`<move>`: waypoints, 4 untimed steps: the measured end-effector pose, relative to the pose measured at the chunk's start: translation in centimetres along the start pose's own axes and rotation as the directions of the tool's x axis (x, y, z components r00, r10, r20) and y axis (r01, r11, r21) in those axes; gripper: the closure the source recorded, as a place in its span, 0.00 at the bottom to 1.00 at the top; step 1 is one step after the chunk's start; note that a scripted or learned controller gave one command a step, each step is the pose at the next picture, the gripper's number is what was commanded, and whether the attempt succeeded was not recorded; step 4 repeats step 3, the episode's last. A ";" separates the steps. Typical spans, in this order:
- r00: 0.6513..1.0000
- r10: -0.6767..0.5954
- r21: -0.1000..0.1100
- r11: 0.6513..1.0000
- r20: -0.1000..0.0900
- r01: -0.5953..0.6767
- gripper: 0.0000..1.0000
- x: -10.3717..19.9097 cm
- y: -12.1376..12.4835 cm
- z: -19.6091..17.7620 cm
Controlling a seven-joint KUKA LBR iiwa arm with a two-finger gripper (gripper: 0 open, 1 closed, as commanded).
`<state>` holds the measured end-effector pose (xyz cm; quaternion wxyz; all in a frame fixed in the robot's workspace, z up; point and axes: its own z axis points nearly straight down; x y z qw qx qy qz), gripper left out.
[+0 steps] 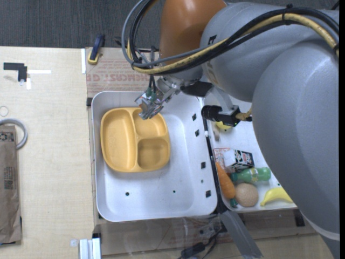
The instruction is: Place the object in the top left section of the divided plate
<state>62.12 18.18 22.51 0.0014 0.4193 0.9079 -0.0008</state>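
The grey arm (pixel 280 90) fills the frame from 12 to 5 o'clock, hiding much of the right bin (pixel 253 206). The left bin (pixel 145 204) holds the yellow divided plate (pixel 135 140). The jaws' (pixel 150 108) tips hang at the plate's 1 o'clock rim; whether released or clenched I cannot tell. At 4 o'clock lie a carrot (pixel 225 181), egg-like ball (pixel 247 194), green bottle (pixel 253 174) and a half-hidden banana (pixel 276 197).

Right bin (pixel 245 208): carrot (pixel 225 181), green bottle (pixel 251 174), egg-like ball (pixel 247 194), banana (pixel 277 196). Brown bag (pixel 9 182) far left.
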 end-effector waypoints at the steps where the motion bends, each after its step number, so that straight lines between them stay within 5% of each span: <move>1: 1.000 -0.001 0.001 1.000 -0.001 0.001 0.00 0.1 0.0 0.0; 2: 0.954 -0.298 -0.002 0.954 0.000 0.298 0.00 1.6 0.4 13.3; 3: 0.851 -0.526 0.004 0.851 0.019 0.526 0.00 8.1 -6.0 12.8; 4: 0.851 -0.526 0.004 0.851 0.019 0.526 0.00 8.1 -6.0 12.8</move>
